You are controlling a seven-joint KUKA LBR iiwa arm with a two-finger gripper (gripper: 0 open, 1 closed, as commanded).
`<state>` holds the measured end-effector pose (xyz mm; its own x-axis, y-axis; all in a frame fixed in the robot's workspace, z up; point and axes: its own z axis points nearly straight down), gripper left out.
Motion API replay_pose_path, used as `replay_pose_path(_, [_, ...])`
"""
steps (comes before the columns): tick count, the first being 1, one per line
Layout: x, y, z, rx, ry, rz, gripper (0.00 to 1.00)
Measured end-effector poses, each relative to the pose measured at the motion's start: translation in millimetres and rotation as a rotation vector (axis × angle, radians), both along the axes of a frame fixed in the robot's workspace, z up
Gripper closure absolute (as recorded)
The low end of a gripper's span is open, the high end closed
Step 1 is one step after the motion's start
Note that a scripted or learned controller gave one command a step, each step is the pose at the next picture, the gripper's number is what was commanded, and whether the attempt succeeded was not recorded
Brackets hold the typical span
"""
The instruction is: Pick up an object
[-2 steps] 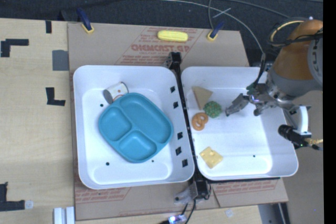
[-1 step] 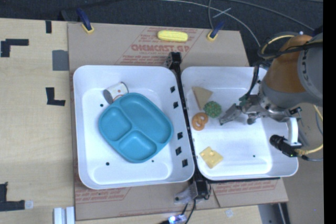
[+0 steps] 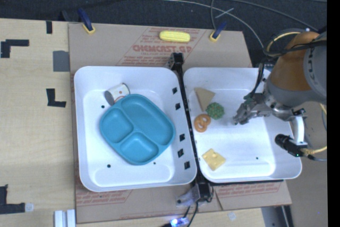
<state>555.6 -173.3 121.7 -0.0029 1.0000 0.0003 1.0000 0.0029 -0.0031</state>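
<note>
- Gripper [image 3: 243, 116] low over right bin [image 3: 265, 167], nothing visibly held; can't tell its state.
- Just left of it: green ball [image 3: 215, 110], tan wedge [image 3: 204, 97], orange ring [image 3: 202, 123]; yellow block [image 3: 213, 159] nearer front.
- Left bin [image 3: 87, 167]: blue tray [image 3: 137, 128], small cup [image 3: 117, 94].

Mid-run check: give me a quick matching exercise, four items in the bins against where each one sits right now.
Items:
1. blue tray
2. green ball
3. yellow wedge
4. cup

Places:
A. right bin, near the front wall
B. left bin, middle
C. left bin, back left, lying on its side
D. right bin, beside the orange ring

Pairs: 1-B, 2-D, 3-A, 4-C
</note>
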Motion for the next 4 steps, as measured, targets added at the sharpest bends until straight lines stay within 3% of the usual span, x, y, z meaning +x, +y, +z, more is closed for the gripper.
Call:
replay_pose_path(2, [9,-10,96,-0.002,-0.007,-0.001,1.00])
replay_pose_path(3, [9,-9,111,0.000,-0.003,-0.001,1.00])
replay_pose_path(4, [-4,42,100,0.000,0.000,0.001,1.00])
